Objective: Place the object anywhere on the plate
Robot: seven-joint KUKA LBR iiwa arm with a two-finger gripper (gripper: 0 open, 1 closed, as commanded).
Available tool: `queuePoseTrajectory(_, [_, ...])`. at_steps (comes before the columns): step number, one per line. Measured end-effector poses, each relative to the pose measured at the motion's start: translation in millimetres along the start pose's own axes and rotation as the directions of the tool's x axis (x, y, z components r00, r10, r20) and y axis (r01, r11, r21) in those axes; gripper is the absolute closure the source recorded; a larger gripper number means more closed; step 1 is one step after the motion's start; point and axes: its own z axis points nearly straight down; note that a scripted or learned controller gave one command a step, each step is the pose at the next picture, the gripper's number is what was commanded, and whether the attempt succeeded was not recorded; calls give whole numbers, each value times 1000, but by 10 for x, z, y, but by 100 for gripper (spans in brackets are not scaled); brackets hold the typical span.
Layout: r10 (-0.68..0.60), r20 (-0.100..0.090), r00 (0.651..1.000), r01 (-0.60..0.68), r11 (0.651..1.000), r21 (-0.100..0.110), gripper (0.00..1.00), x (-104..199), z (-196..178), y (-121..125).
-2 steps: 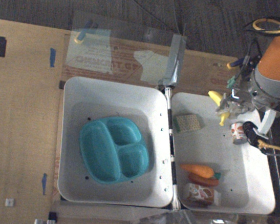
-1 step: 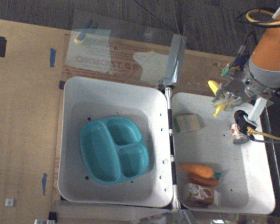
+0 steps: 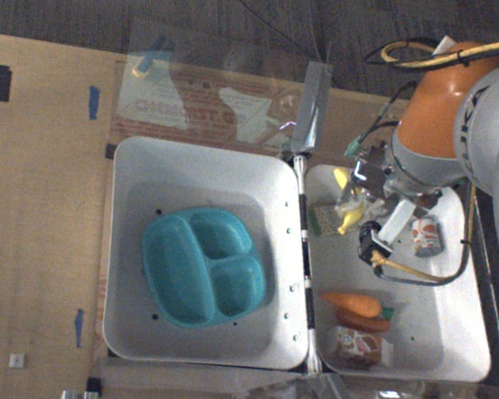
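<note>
A teal divided plate (image 3: pixel 204 266) lies in the left bin (image 3: pixel 131 187), with nothing on it. My gripper (image 3: pixel 362 221) hangs low over the upper left part of the right bin (image 3: pixel 469 345), below the orange wrist band. A small yellow object (image 3: pixel 350 220) sits right at the gripper, next to a flat olive piece (image 3: pixel 324 219); whether the yellow object is held cannot be made out. The arm hides part of this corner of the bin.
In the right bin lie a white and red can (image 3: pixel 426 235), an orange carrot (image 3: pixel 354 304), a red piece (image 3: pixel 364 323) just below it and a printed packet (image 3: pixel 358 345). A metal divider (image 3: pixel 303 248) separates the bins. A yellow cable (image 3: pixel 410 272) loops below the gripper.
</note>
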Motion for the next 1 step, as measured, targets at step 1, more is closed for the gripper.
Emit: queuePoseTrajectory(1, [229,0,973,-229,973,1,100,-201,4,-227])
